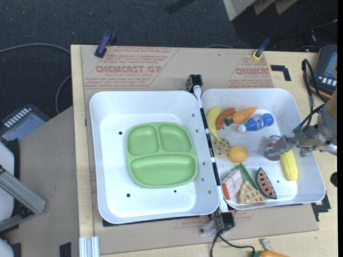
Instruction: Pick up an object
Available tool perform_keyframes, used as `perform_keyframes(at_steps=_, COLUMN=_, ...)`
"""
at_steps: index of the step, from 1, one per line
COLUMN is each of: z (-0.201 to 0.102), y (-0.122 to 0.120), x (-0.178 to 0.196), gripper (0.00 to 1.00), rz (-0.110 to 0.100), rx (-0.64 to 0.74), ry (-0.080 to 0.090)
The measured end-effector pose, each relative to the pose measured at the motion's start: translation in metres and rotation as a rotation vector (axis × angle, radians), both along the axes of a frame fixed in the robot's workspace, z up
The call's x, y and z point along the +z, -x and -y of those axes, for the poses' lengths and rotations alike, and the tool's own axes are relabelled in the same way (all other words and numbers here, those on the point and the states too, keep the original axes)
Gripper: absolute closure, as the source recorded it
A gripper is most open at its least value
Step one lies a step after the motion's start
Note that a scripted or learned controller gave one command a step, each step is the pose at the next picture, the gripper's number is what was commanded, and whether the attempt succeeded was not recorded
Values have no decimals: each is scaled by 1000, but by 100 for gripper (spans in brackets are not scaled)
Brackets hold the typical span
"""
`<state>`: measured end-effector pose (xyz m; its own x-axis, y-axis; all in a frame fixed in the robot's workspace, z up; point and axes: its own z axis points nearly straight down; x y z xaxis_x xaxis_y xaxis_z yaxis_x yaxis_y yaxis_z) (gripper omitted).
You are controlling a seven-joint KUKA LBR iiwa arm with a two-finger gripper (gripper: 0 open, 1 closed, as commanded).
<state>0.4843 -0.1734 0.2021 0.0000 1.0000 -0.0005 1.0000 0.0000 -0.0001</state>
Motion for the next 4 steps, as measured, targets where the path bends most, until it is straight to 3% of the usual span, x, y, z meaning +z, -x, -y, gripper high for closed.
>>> perform_keyframes(at_steps=1, z=-39, y=-39, x=-105, gripper=0, rz=1, rx=0, ry=0)
perform_keyframes(at_steps=2, z=-72, y=-133, x=-114, gripper=0, rz=7, rx=0, ry=0)
perform_keyframes(at_steps=3, z=-72, y=-133, x=-104, gripper=100, rz=9, rx=2, ry=1)
perform_keyframes(at_steps=4, z=-149, y=-145, x=-16, gripper=100, rz=3, rx=2, ry=-2)
